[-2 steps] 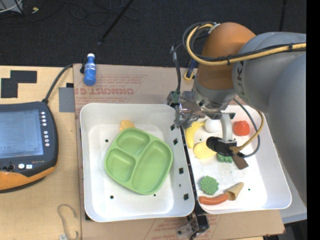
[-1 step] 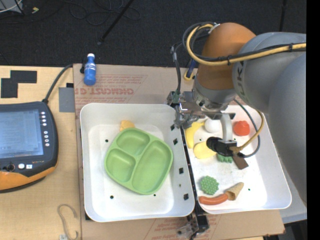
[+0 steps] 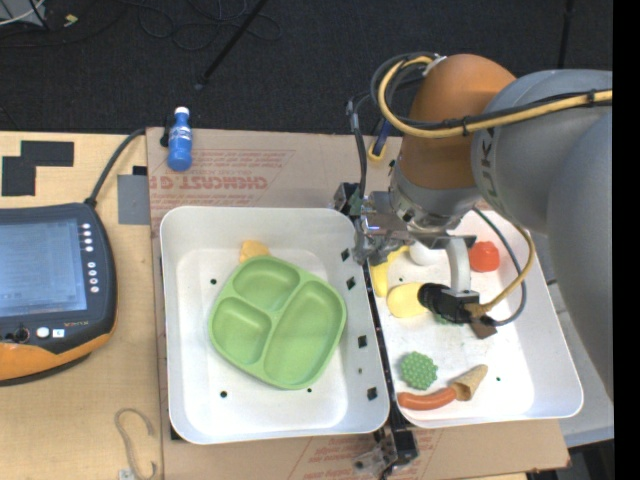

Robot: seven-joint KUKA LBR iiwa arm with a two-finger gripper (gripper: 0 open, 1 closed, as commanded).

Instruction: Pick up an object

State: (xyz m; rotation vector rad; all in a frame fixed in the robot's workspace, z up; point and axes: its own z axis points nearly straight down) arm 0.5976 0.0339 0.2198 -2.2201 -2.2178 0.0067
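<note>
**Arm low over the right bin's far-left corner**

In the camera view, the gripper [image 3: 412, 251] hangs over the right bin [image 3: 545, 368], beside a yellow lemon-like toy [image 3: 405, 301]; whether its claw is apart or together cannot be told. Nearer lie a green broccoli toy [image 3: 418, 370], a sausage [image 3: 425, 400] and a cone [image 3: 470, 378]. The left bin [image 3: 190, 408] holds a green divided plate [image 3: 277, 321].

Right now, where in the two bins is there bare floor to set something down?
Left bin: bare strips around the green divided plate, widest along its front edge. Right bin: bare right of the cone. Crowded under the arm, around the yellow piece and broccoli.
</note>
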